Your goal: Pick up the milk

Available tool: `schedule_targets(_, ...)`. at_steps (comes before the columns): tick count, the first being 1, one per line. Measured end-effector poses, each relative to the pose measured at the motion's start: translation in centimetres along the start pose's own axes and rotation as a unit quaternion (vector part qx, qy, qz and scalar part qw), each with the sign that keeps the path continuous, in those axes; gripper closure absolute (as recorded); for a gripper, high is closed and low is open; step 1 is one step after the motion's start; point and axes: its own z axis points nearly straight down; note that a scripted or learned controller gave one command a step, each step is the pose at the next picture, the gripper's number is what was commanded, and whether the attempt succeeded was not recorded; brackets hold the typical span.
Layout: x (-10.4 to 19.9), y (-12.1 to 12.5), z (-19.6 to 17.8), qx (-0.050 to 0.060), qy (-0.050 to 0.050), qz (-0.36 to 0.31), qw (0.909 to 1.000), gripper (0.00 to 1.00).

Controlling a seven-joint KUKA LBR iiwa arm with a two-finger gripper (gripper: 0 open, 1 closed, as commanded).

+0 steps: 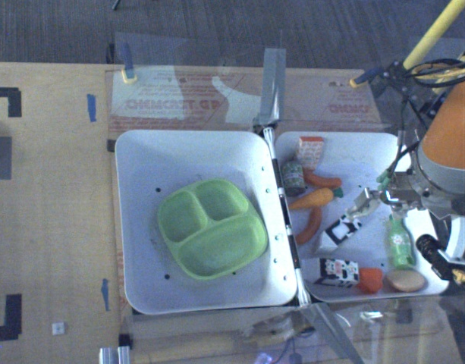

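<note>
Milk, a small black-and-white cow-patterned carton (338, 271), lies on its side along the near wall of the right white bin (352, 149), touching a red tomato-like item (371, 280).

1. Wooden surface (50, 203): carries both bins side by side.
2. Left white bin (141, 158): holds a green divided plastic plate (211, 227).
3. Grey arm with orange band (448, 139): reaches in over the right bin.
4. Gripper (359, 211): positioned above a second black-and-white tilted carton (343, 229); jaws appear slightly parted, though the view is too poor to confirm, and no item is visible between them.
5. Smaller items: green bottle (400, 243), orange carrot (313, 199), two sausages (310, 224), tan bread roll (405, 280).
</note>
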Motion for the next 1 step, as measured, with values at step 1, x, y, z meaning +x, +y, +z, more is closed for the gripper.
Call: schedule_targets(1, -2.20, 1.83, 10.67, -0.002, -0.001, -0.026, 0.9997, 0.00)
